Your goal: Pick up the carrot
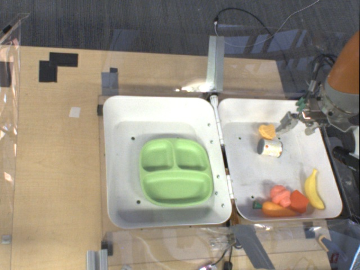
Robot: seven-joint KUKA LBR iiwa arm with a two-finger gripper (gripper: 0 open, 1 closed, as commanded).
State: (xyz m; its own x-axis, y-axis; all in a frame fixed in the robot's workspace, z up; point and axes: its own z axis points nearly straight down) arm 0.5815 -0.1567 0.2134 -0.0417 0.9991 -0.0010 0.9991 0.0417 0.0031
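- The green divided plate [175, 170] sits in the left bin [118, 151], far to the left of the claw and no part of this job.
- A small grey-and-cream cylinder [270, 147] and an orange-yellow piece [267, 131] lie just to the left of the claw and a little below it in the right bin [242, 173].
- The carrot [277, 208] lies on its side along the near wall of the right bin, well below the claw and somewhat to its left. A green stub shows at its left end; a pink piece [280, 195] and a red piece [299, 201] press against its upper side.
- It looks like a light, rigid, smooth toy, likely to slip if pinched near the tapered end. The thicker middle, across the width, seems the best hold, though the neighbours crowd that side.
- A banana [313, 189] lies below the claw, near the carrot's right end.
- The claw [298, 122] hangs over the upper right of the right bin, its two fingers spread apart with nothing between them.
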